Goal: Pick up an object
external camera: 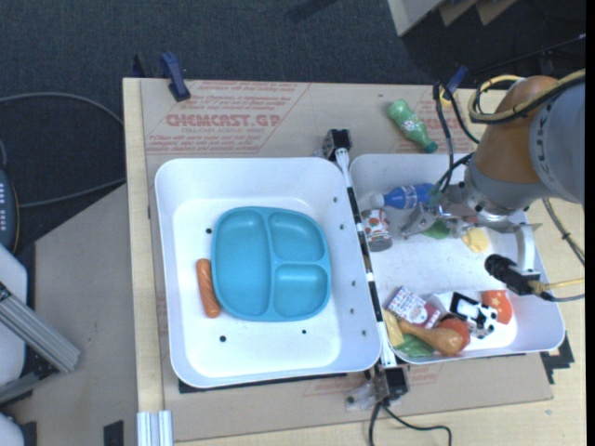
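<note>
My gripper hangs low in the right bin, by the blue bottle at the bin's far left; its grip state I cannot tell. I should centre over the bottle, avoid the small can, and close squarely.

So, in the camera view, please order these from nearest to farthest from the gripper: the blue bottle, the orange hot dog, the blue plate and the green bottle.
Measured from the gripper, over the right bin:
1. Blue bottle, right bin, just beside the gripper.
2. Green bottle, on the bench beyond the right bin.
3. Blue plate, middle of the left bin.
4. Orange hot dog, left bin, on the plate's far side.
</note>
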`<act>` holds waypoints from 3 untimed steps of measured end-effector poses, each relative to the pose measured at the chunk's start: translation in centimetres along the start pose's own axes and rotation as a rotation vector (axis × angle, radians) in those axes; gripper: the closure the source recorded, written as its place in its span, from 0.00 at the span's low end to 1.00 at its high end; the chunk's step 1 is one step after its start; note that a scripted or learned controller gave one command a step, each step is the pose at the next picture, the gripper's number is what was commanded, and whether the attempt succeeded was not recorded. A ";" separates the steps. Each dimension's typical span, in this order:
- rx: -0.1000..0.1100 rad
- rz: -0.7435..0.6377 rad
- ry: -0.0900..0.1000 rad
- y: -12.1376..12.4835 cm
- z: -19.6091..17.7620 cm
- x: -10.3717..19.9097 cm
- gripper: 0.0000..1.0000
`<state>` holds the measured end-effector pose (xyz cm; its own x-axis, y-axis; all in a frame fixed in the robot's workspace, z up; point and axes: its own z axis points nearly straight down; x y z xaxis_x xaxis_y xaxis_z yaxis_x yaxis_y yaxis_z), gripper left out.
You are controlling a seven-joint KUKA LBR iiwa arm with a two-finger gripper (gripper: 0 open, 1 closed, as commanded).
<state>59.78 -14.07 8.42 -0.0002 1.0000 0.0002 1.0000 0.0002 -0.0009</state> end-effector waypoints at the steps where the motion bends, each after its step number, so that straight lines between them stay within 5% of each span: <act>1: -0.003 0.000 -0.001 3.3 -0.1 -3.0 0.00; 2: 0.001 -0.001 0.001 0.3 0.0 0.6 0.00; 3: -0.003 -0.001 -0.001 3.7 -0.1 -1.3 0.00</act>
<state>63.50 -15.38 8.50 -0.0007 1.0000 -0.0012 1.0000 0.0007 0.0018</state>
